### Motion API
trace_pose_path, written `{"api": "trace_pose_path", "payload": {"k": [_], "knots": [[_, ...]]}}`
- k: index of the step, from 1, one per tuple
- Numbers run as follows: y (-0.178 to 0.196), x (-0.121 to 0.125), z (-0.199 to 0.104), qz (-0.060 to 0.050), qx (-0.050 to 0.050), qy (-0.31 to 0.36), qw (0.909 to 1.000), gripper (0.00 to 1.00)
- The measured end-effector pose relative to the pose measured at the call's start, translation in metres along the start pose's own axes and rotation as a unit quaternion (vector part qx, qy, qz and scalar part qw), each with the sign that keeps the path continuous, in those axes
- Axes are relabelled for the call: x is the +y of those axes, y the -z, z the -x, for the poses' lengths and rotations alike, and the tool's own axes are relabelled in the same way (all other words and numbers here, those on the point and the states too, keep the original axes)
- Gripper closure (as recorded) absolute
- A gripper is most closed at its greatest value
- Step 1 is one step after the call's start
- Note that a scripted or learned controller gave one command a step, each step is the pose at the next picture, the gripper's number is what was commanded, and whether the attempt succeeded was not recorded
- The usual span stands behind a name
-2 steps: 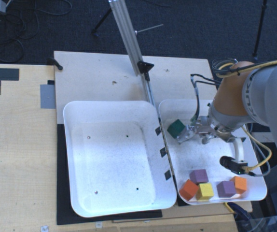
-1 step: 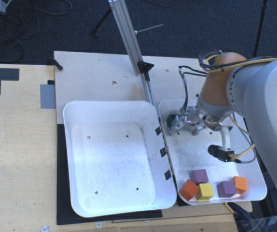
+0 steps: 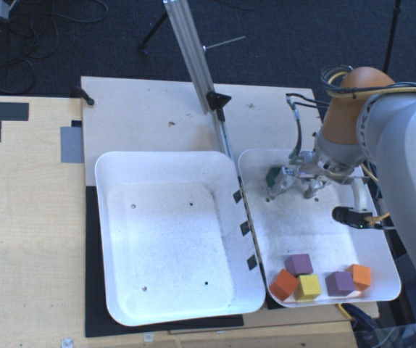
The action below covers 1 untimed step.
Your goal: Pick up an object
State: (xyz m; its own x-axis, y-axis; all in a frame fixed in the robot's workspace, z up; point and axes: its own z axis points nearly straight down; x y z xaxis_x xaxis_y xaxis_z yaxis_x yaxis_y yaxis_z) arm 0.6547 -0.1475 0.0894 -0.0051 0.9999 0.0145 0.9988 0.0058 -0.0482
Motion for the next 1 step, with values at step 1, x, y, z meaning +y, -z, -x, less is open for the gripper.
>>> {"api": "trace_pose_path", "payload": {"k": [1], "knots": [[0.0006, -0.0732, -0.0392, 0.02, -0.005, -0.003, 0.9998, 0.0]]}}
